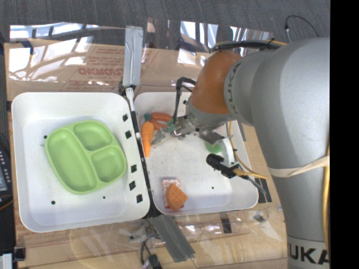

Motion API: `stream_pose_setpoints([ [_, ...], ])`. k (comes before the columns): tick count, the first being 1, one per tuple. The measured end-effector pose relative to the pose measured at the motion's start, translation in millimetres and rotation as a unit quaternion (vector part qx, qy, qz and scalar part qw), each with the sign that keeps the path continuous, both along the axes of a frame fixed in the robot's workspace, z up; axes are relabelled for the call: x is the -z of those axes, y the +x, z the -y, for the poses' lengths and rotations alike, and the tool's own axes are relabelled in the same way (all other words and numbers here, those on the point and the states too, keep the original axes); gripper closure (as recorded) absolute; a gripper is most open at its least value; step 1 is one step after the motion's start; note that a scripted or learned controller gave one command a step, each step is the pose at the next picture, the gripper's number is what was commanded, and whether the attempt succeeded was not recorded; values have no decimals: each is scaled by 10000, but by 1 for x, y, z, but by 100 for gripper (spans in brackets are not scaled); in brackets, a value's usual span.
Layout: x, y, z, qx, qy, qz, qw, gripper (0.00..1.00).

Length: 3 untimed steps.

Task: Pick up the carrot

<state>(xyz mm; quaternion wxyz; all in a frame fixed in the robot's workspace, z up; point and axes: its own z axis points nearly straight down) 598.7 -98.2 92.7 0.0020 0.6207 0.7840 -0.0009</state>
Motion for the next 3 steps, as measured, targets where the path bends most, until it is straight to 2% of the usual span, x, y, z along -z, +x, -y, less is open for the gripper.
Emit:
stream_pose_setpoints([
  [1,1,42,8,-1209,-10,-65,9926,0],
  [2,-101,59,-45,-3734,1,2,9277,0],
  [3,-47,-12,-5,-3760,19,-39,9266,0],
])
